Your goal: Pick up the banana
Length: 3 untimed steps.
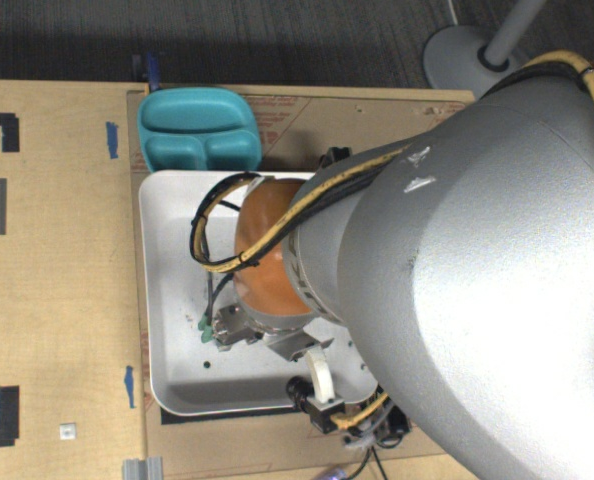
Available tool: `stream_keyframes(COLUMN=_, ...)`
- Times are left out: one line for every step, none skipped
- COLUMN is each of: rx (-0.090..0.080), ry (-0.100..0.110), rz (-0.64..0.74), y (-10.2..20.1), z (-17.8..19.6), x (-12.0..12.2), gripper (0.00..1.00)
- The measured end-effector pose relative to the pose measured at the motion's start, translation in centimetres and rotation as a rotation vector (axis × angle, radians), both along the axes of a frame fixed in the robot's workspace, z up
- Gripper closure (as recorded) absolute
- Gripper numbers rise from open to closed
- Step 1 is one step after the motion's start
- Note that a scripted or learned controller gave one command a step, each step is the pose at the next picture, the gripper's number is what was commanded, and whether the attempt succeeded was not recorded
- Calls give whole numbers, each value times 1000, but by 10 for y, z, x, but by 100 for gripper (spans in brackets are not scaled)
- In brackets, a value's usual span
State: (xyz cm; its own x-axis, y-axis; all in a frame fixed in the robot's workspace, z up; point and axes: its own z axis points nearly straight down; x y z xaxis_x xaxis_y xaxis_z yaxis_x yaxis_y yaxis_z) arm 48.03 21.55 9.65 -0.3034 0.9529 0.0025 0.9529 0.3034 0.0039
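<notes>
Camera view: arm (457, 268) covers white bin (167, 268); banana hidden.

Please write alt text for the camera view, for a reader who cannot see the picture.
A large grey robot arm with an orange band reaches from the right down into a shallow white bin, covering most of it. A teal tray lies just beyond the bin on the brown cardboard bench.

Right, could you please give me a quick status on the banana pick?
Arm low over white bin. Gripper buried under wrist, state unclear. Banana hidden from camera. Teal tray beyond bin.
</notes>
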Motion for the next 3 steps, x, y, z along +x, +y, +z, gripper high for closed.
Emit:
stream_keyframes(rx=0, ry=-1, rz=0, y=0, z=10, x=0, gripper=100)
stream_keyframes(rx=0, ry=-2, rz=0, y=1, z=19, x=0, gripper=100)
stream_keyframes(rx=0, ry=-3, rz=1, y=1, z=29, x=1, gripper=100)
